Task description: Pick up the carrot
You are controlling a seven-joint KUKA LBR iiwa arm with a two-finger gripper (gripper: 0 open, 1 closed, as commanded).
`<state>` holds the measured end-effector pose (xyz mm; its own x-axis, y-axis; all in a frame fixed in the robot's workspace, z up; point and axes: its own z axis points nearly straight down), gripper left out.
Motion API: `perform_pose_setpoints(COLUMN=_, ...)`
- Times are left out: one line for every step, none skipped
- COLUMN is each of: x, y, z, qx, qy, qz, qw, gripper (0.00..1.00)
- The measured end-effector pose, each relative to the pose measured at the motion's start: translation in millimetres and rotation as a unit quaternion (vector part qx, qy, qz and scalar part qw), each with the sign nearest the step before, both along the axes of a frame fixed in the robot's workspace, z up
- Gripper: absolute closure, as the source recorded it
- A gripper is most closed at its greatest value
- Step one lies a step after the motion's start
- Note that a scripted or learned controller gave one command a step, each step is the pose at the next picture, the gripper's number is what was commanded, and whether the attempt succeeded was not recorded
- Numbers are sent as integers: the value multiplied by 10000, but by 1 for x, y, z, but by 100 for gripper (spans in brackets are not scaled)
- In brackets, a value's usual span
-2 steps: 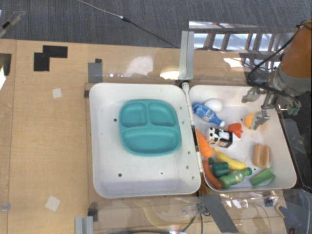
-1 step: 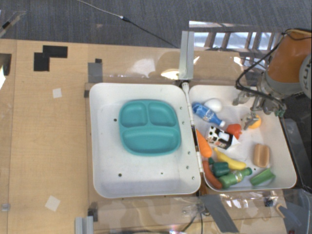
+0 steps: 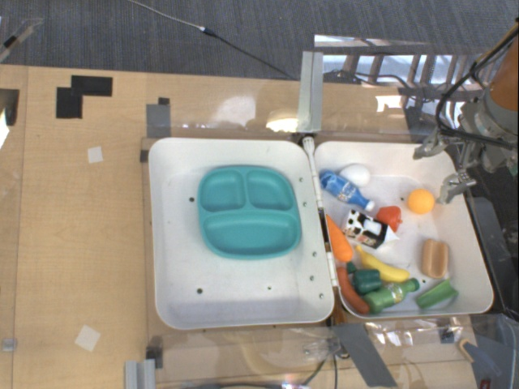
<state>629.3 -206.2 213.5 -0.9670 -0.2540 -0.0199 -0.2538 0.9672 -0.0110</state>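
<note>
Tool [image 3: 451, 164] above right bin's [image 3: 486, 294] far edge; carrot [image 3: 339, 239] beside toy cow [image 3: 365, 228].

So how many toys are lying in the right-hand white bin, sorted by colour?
Orange: 3 — long orange carrot, round orange ball, tan-orange bread roll
Green: 3 — dark green piece, green bottle-shaped toy, green vegetable
Red: 2 — red piece, red stick
Yellow: 1 — banana
Blue: 1 — bottle
White: 1 — egg
Black-and-white: 1 — cow
Total: 12
</note>
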Motion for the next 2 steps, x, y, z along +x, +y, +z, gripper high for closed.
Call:
perform_pose_setpoints(x=-22, y=1, z=-36, qx=6, qy=70, qz=1125, qw=9936, gripper=0)
perform_pose_setpoints(x=-38, y=1, z=-125, qx=-20, qy=61, qz=2529, qw=9675, gripper=0)
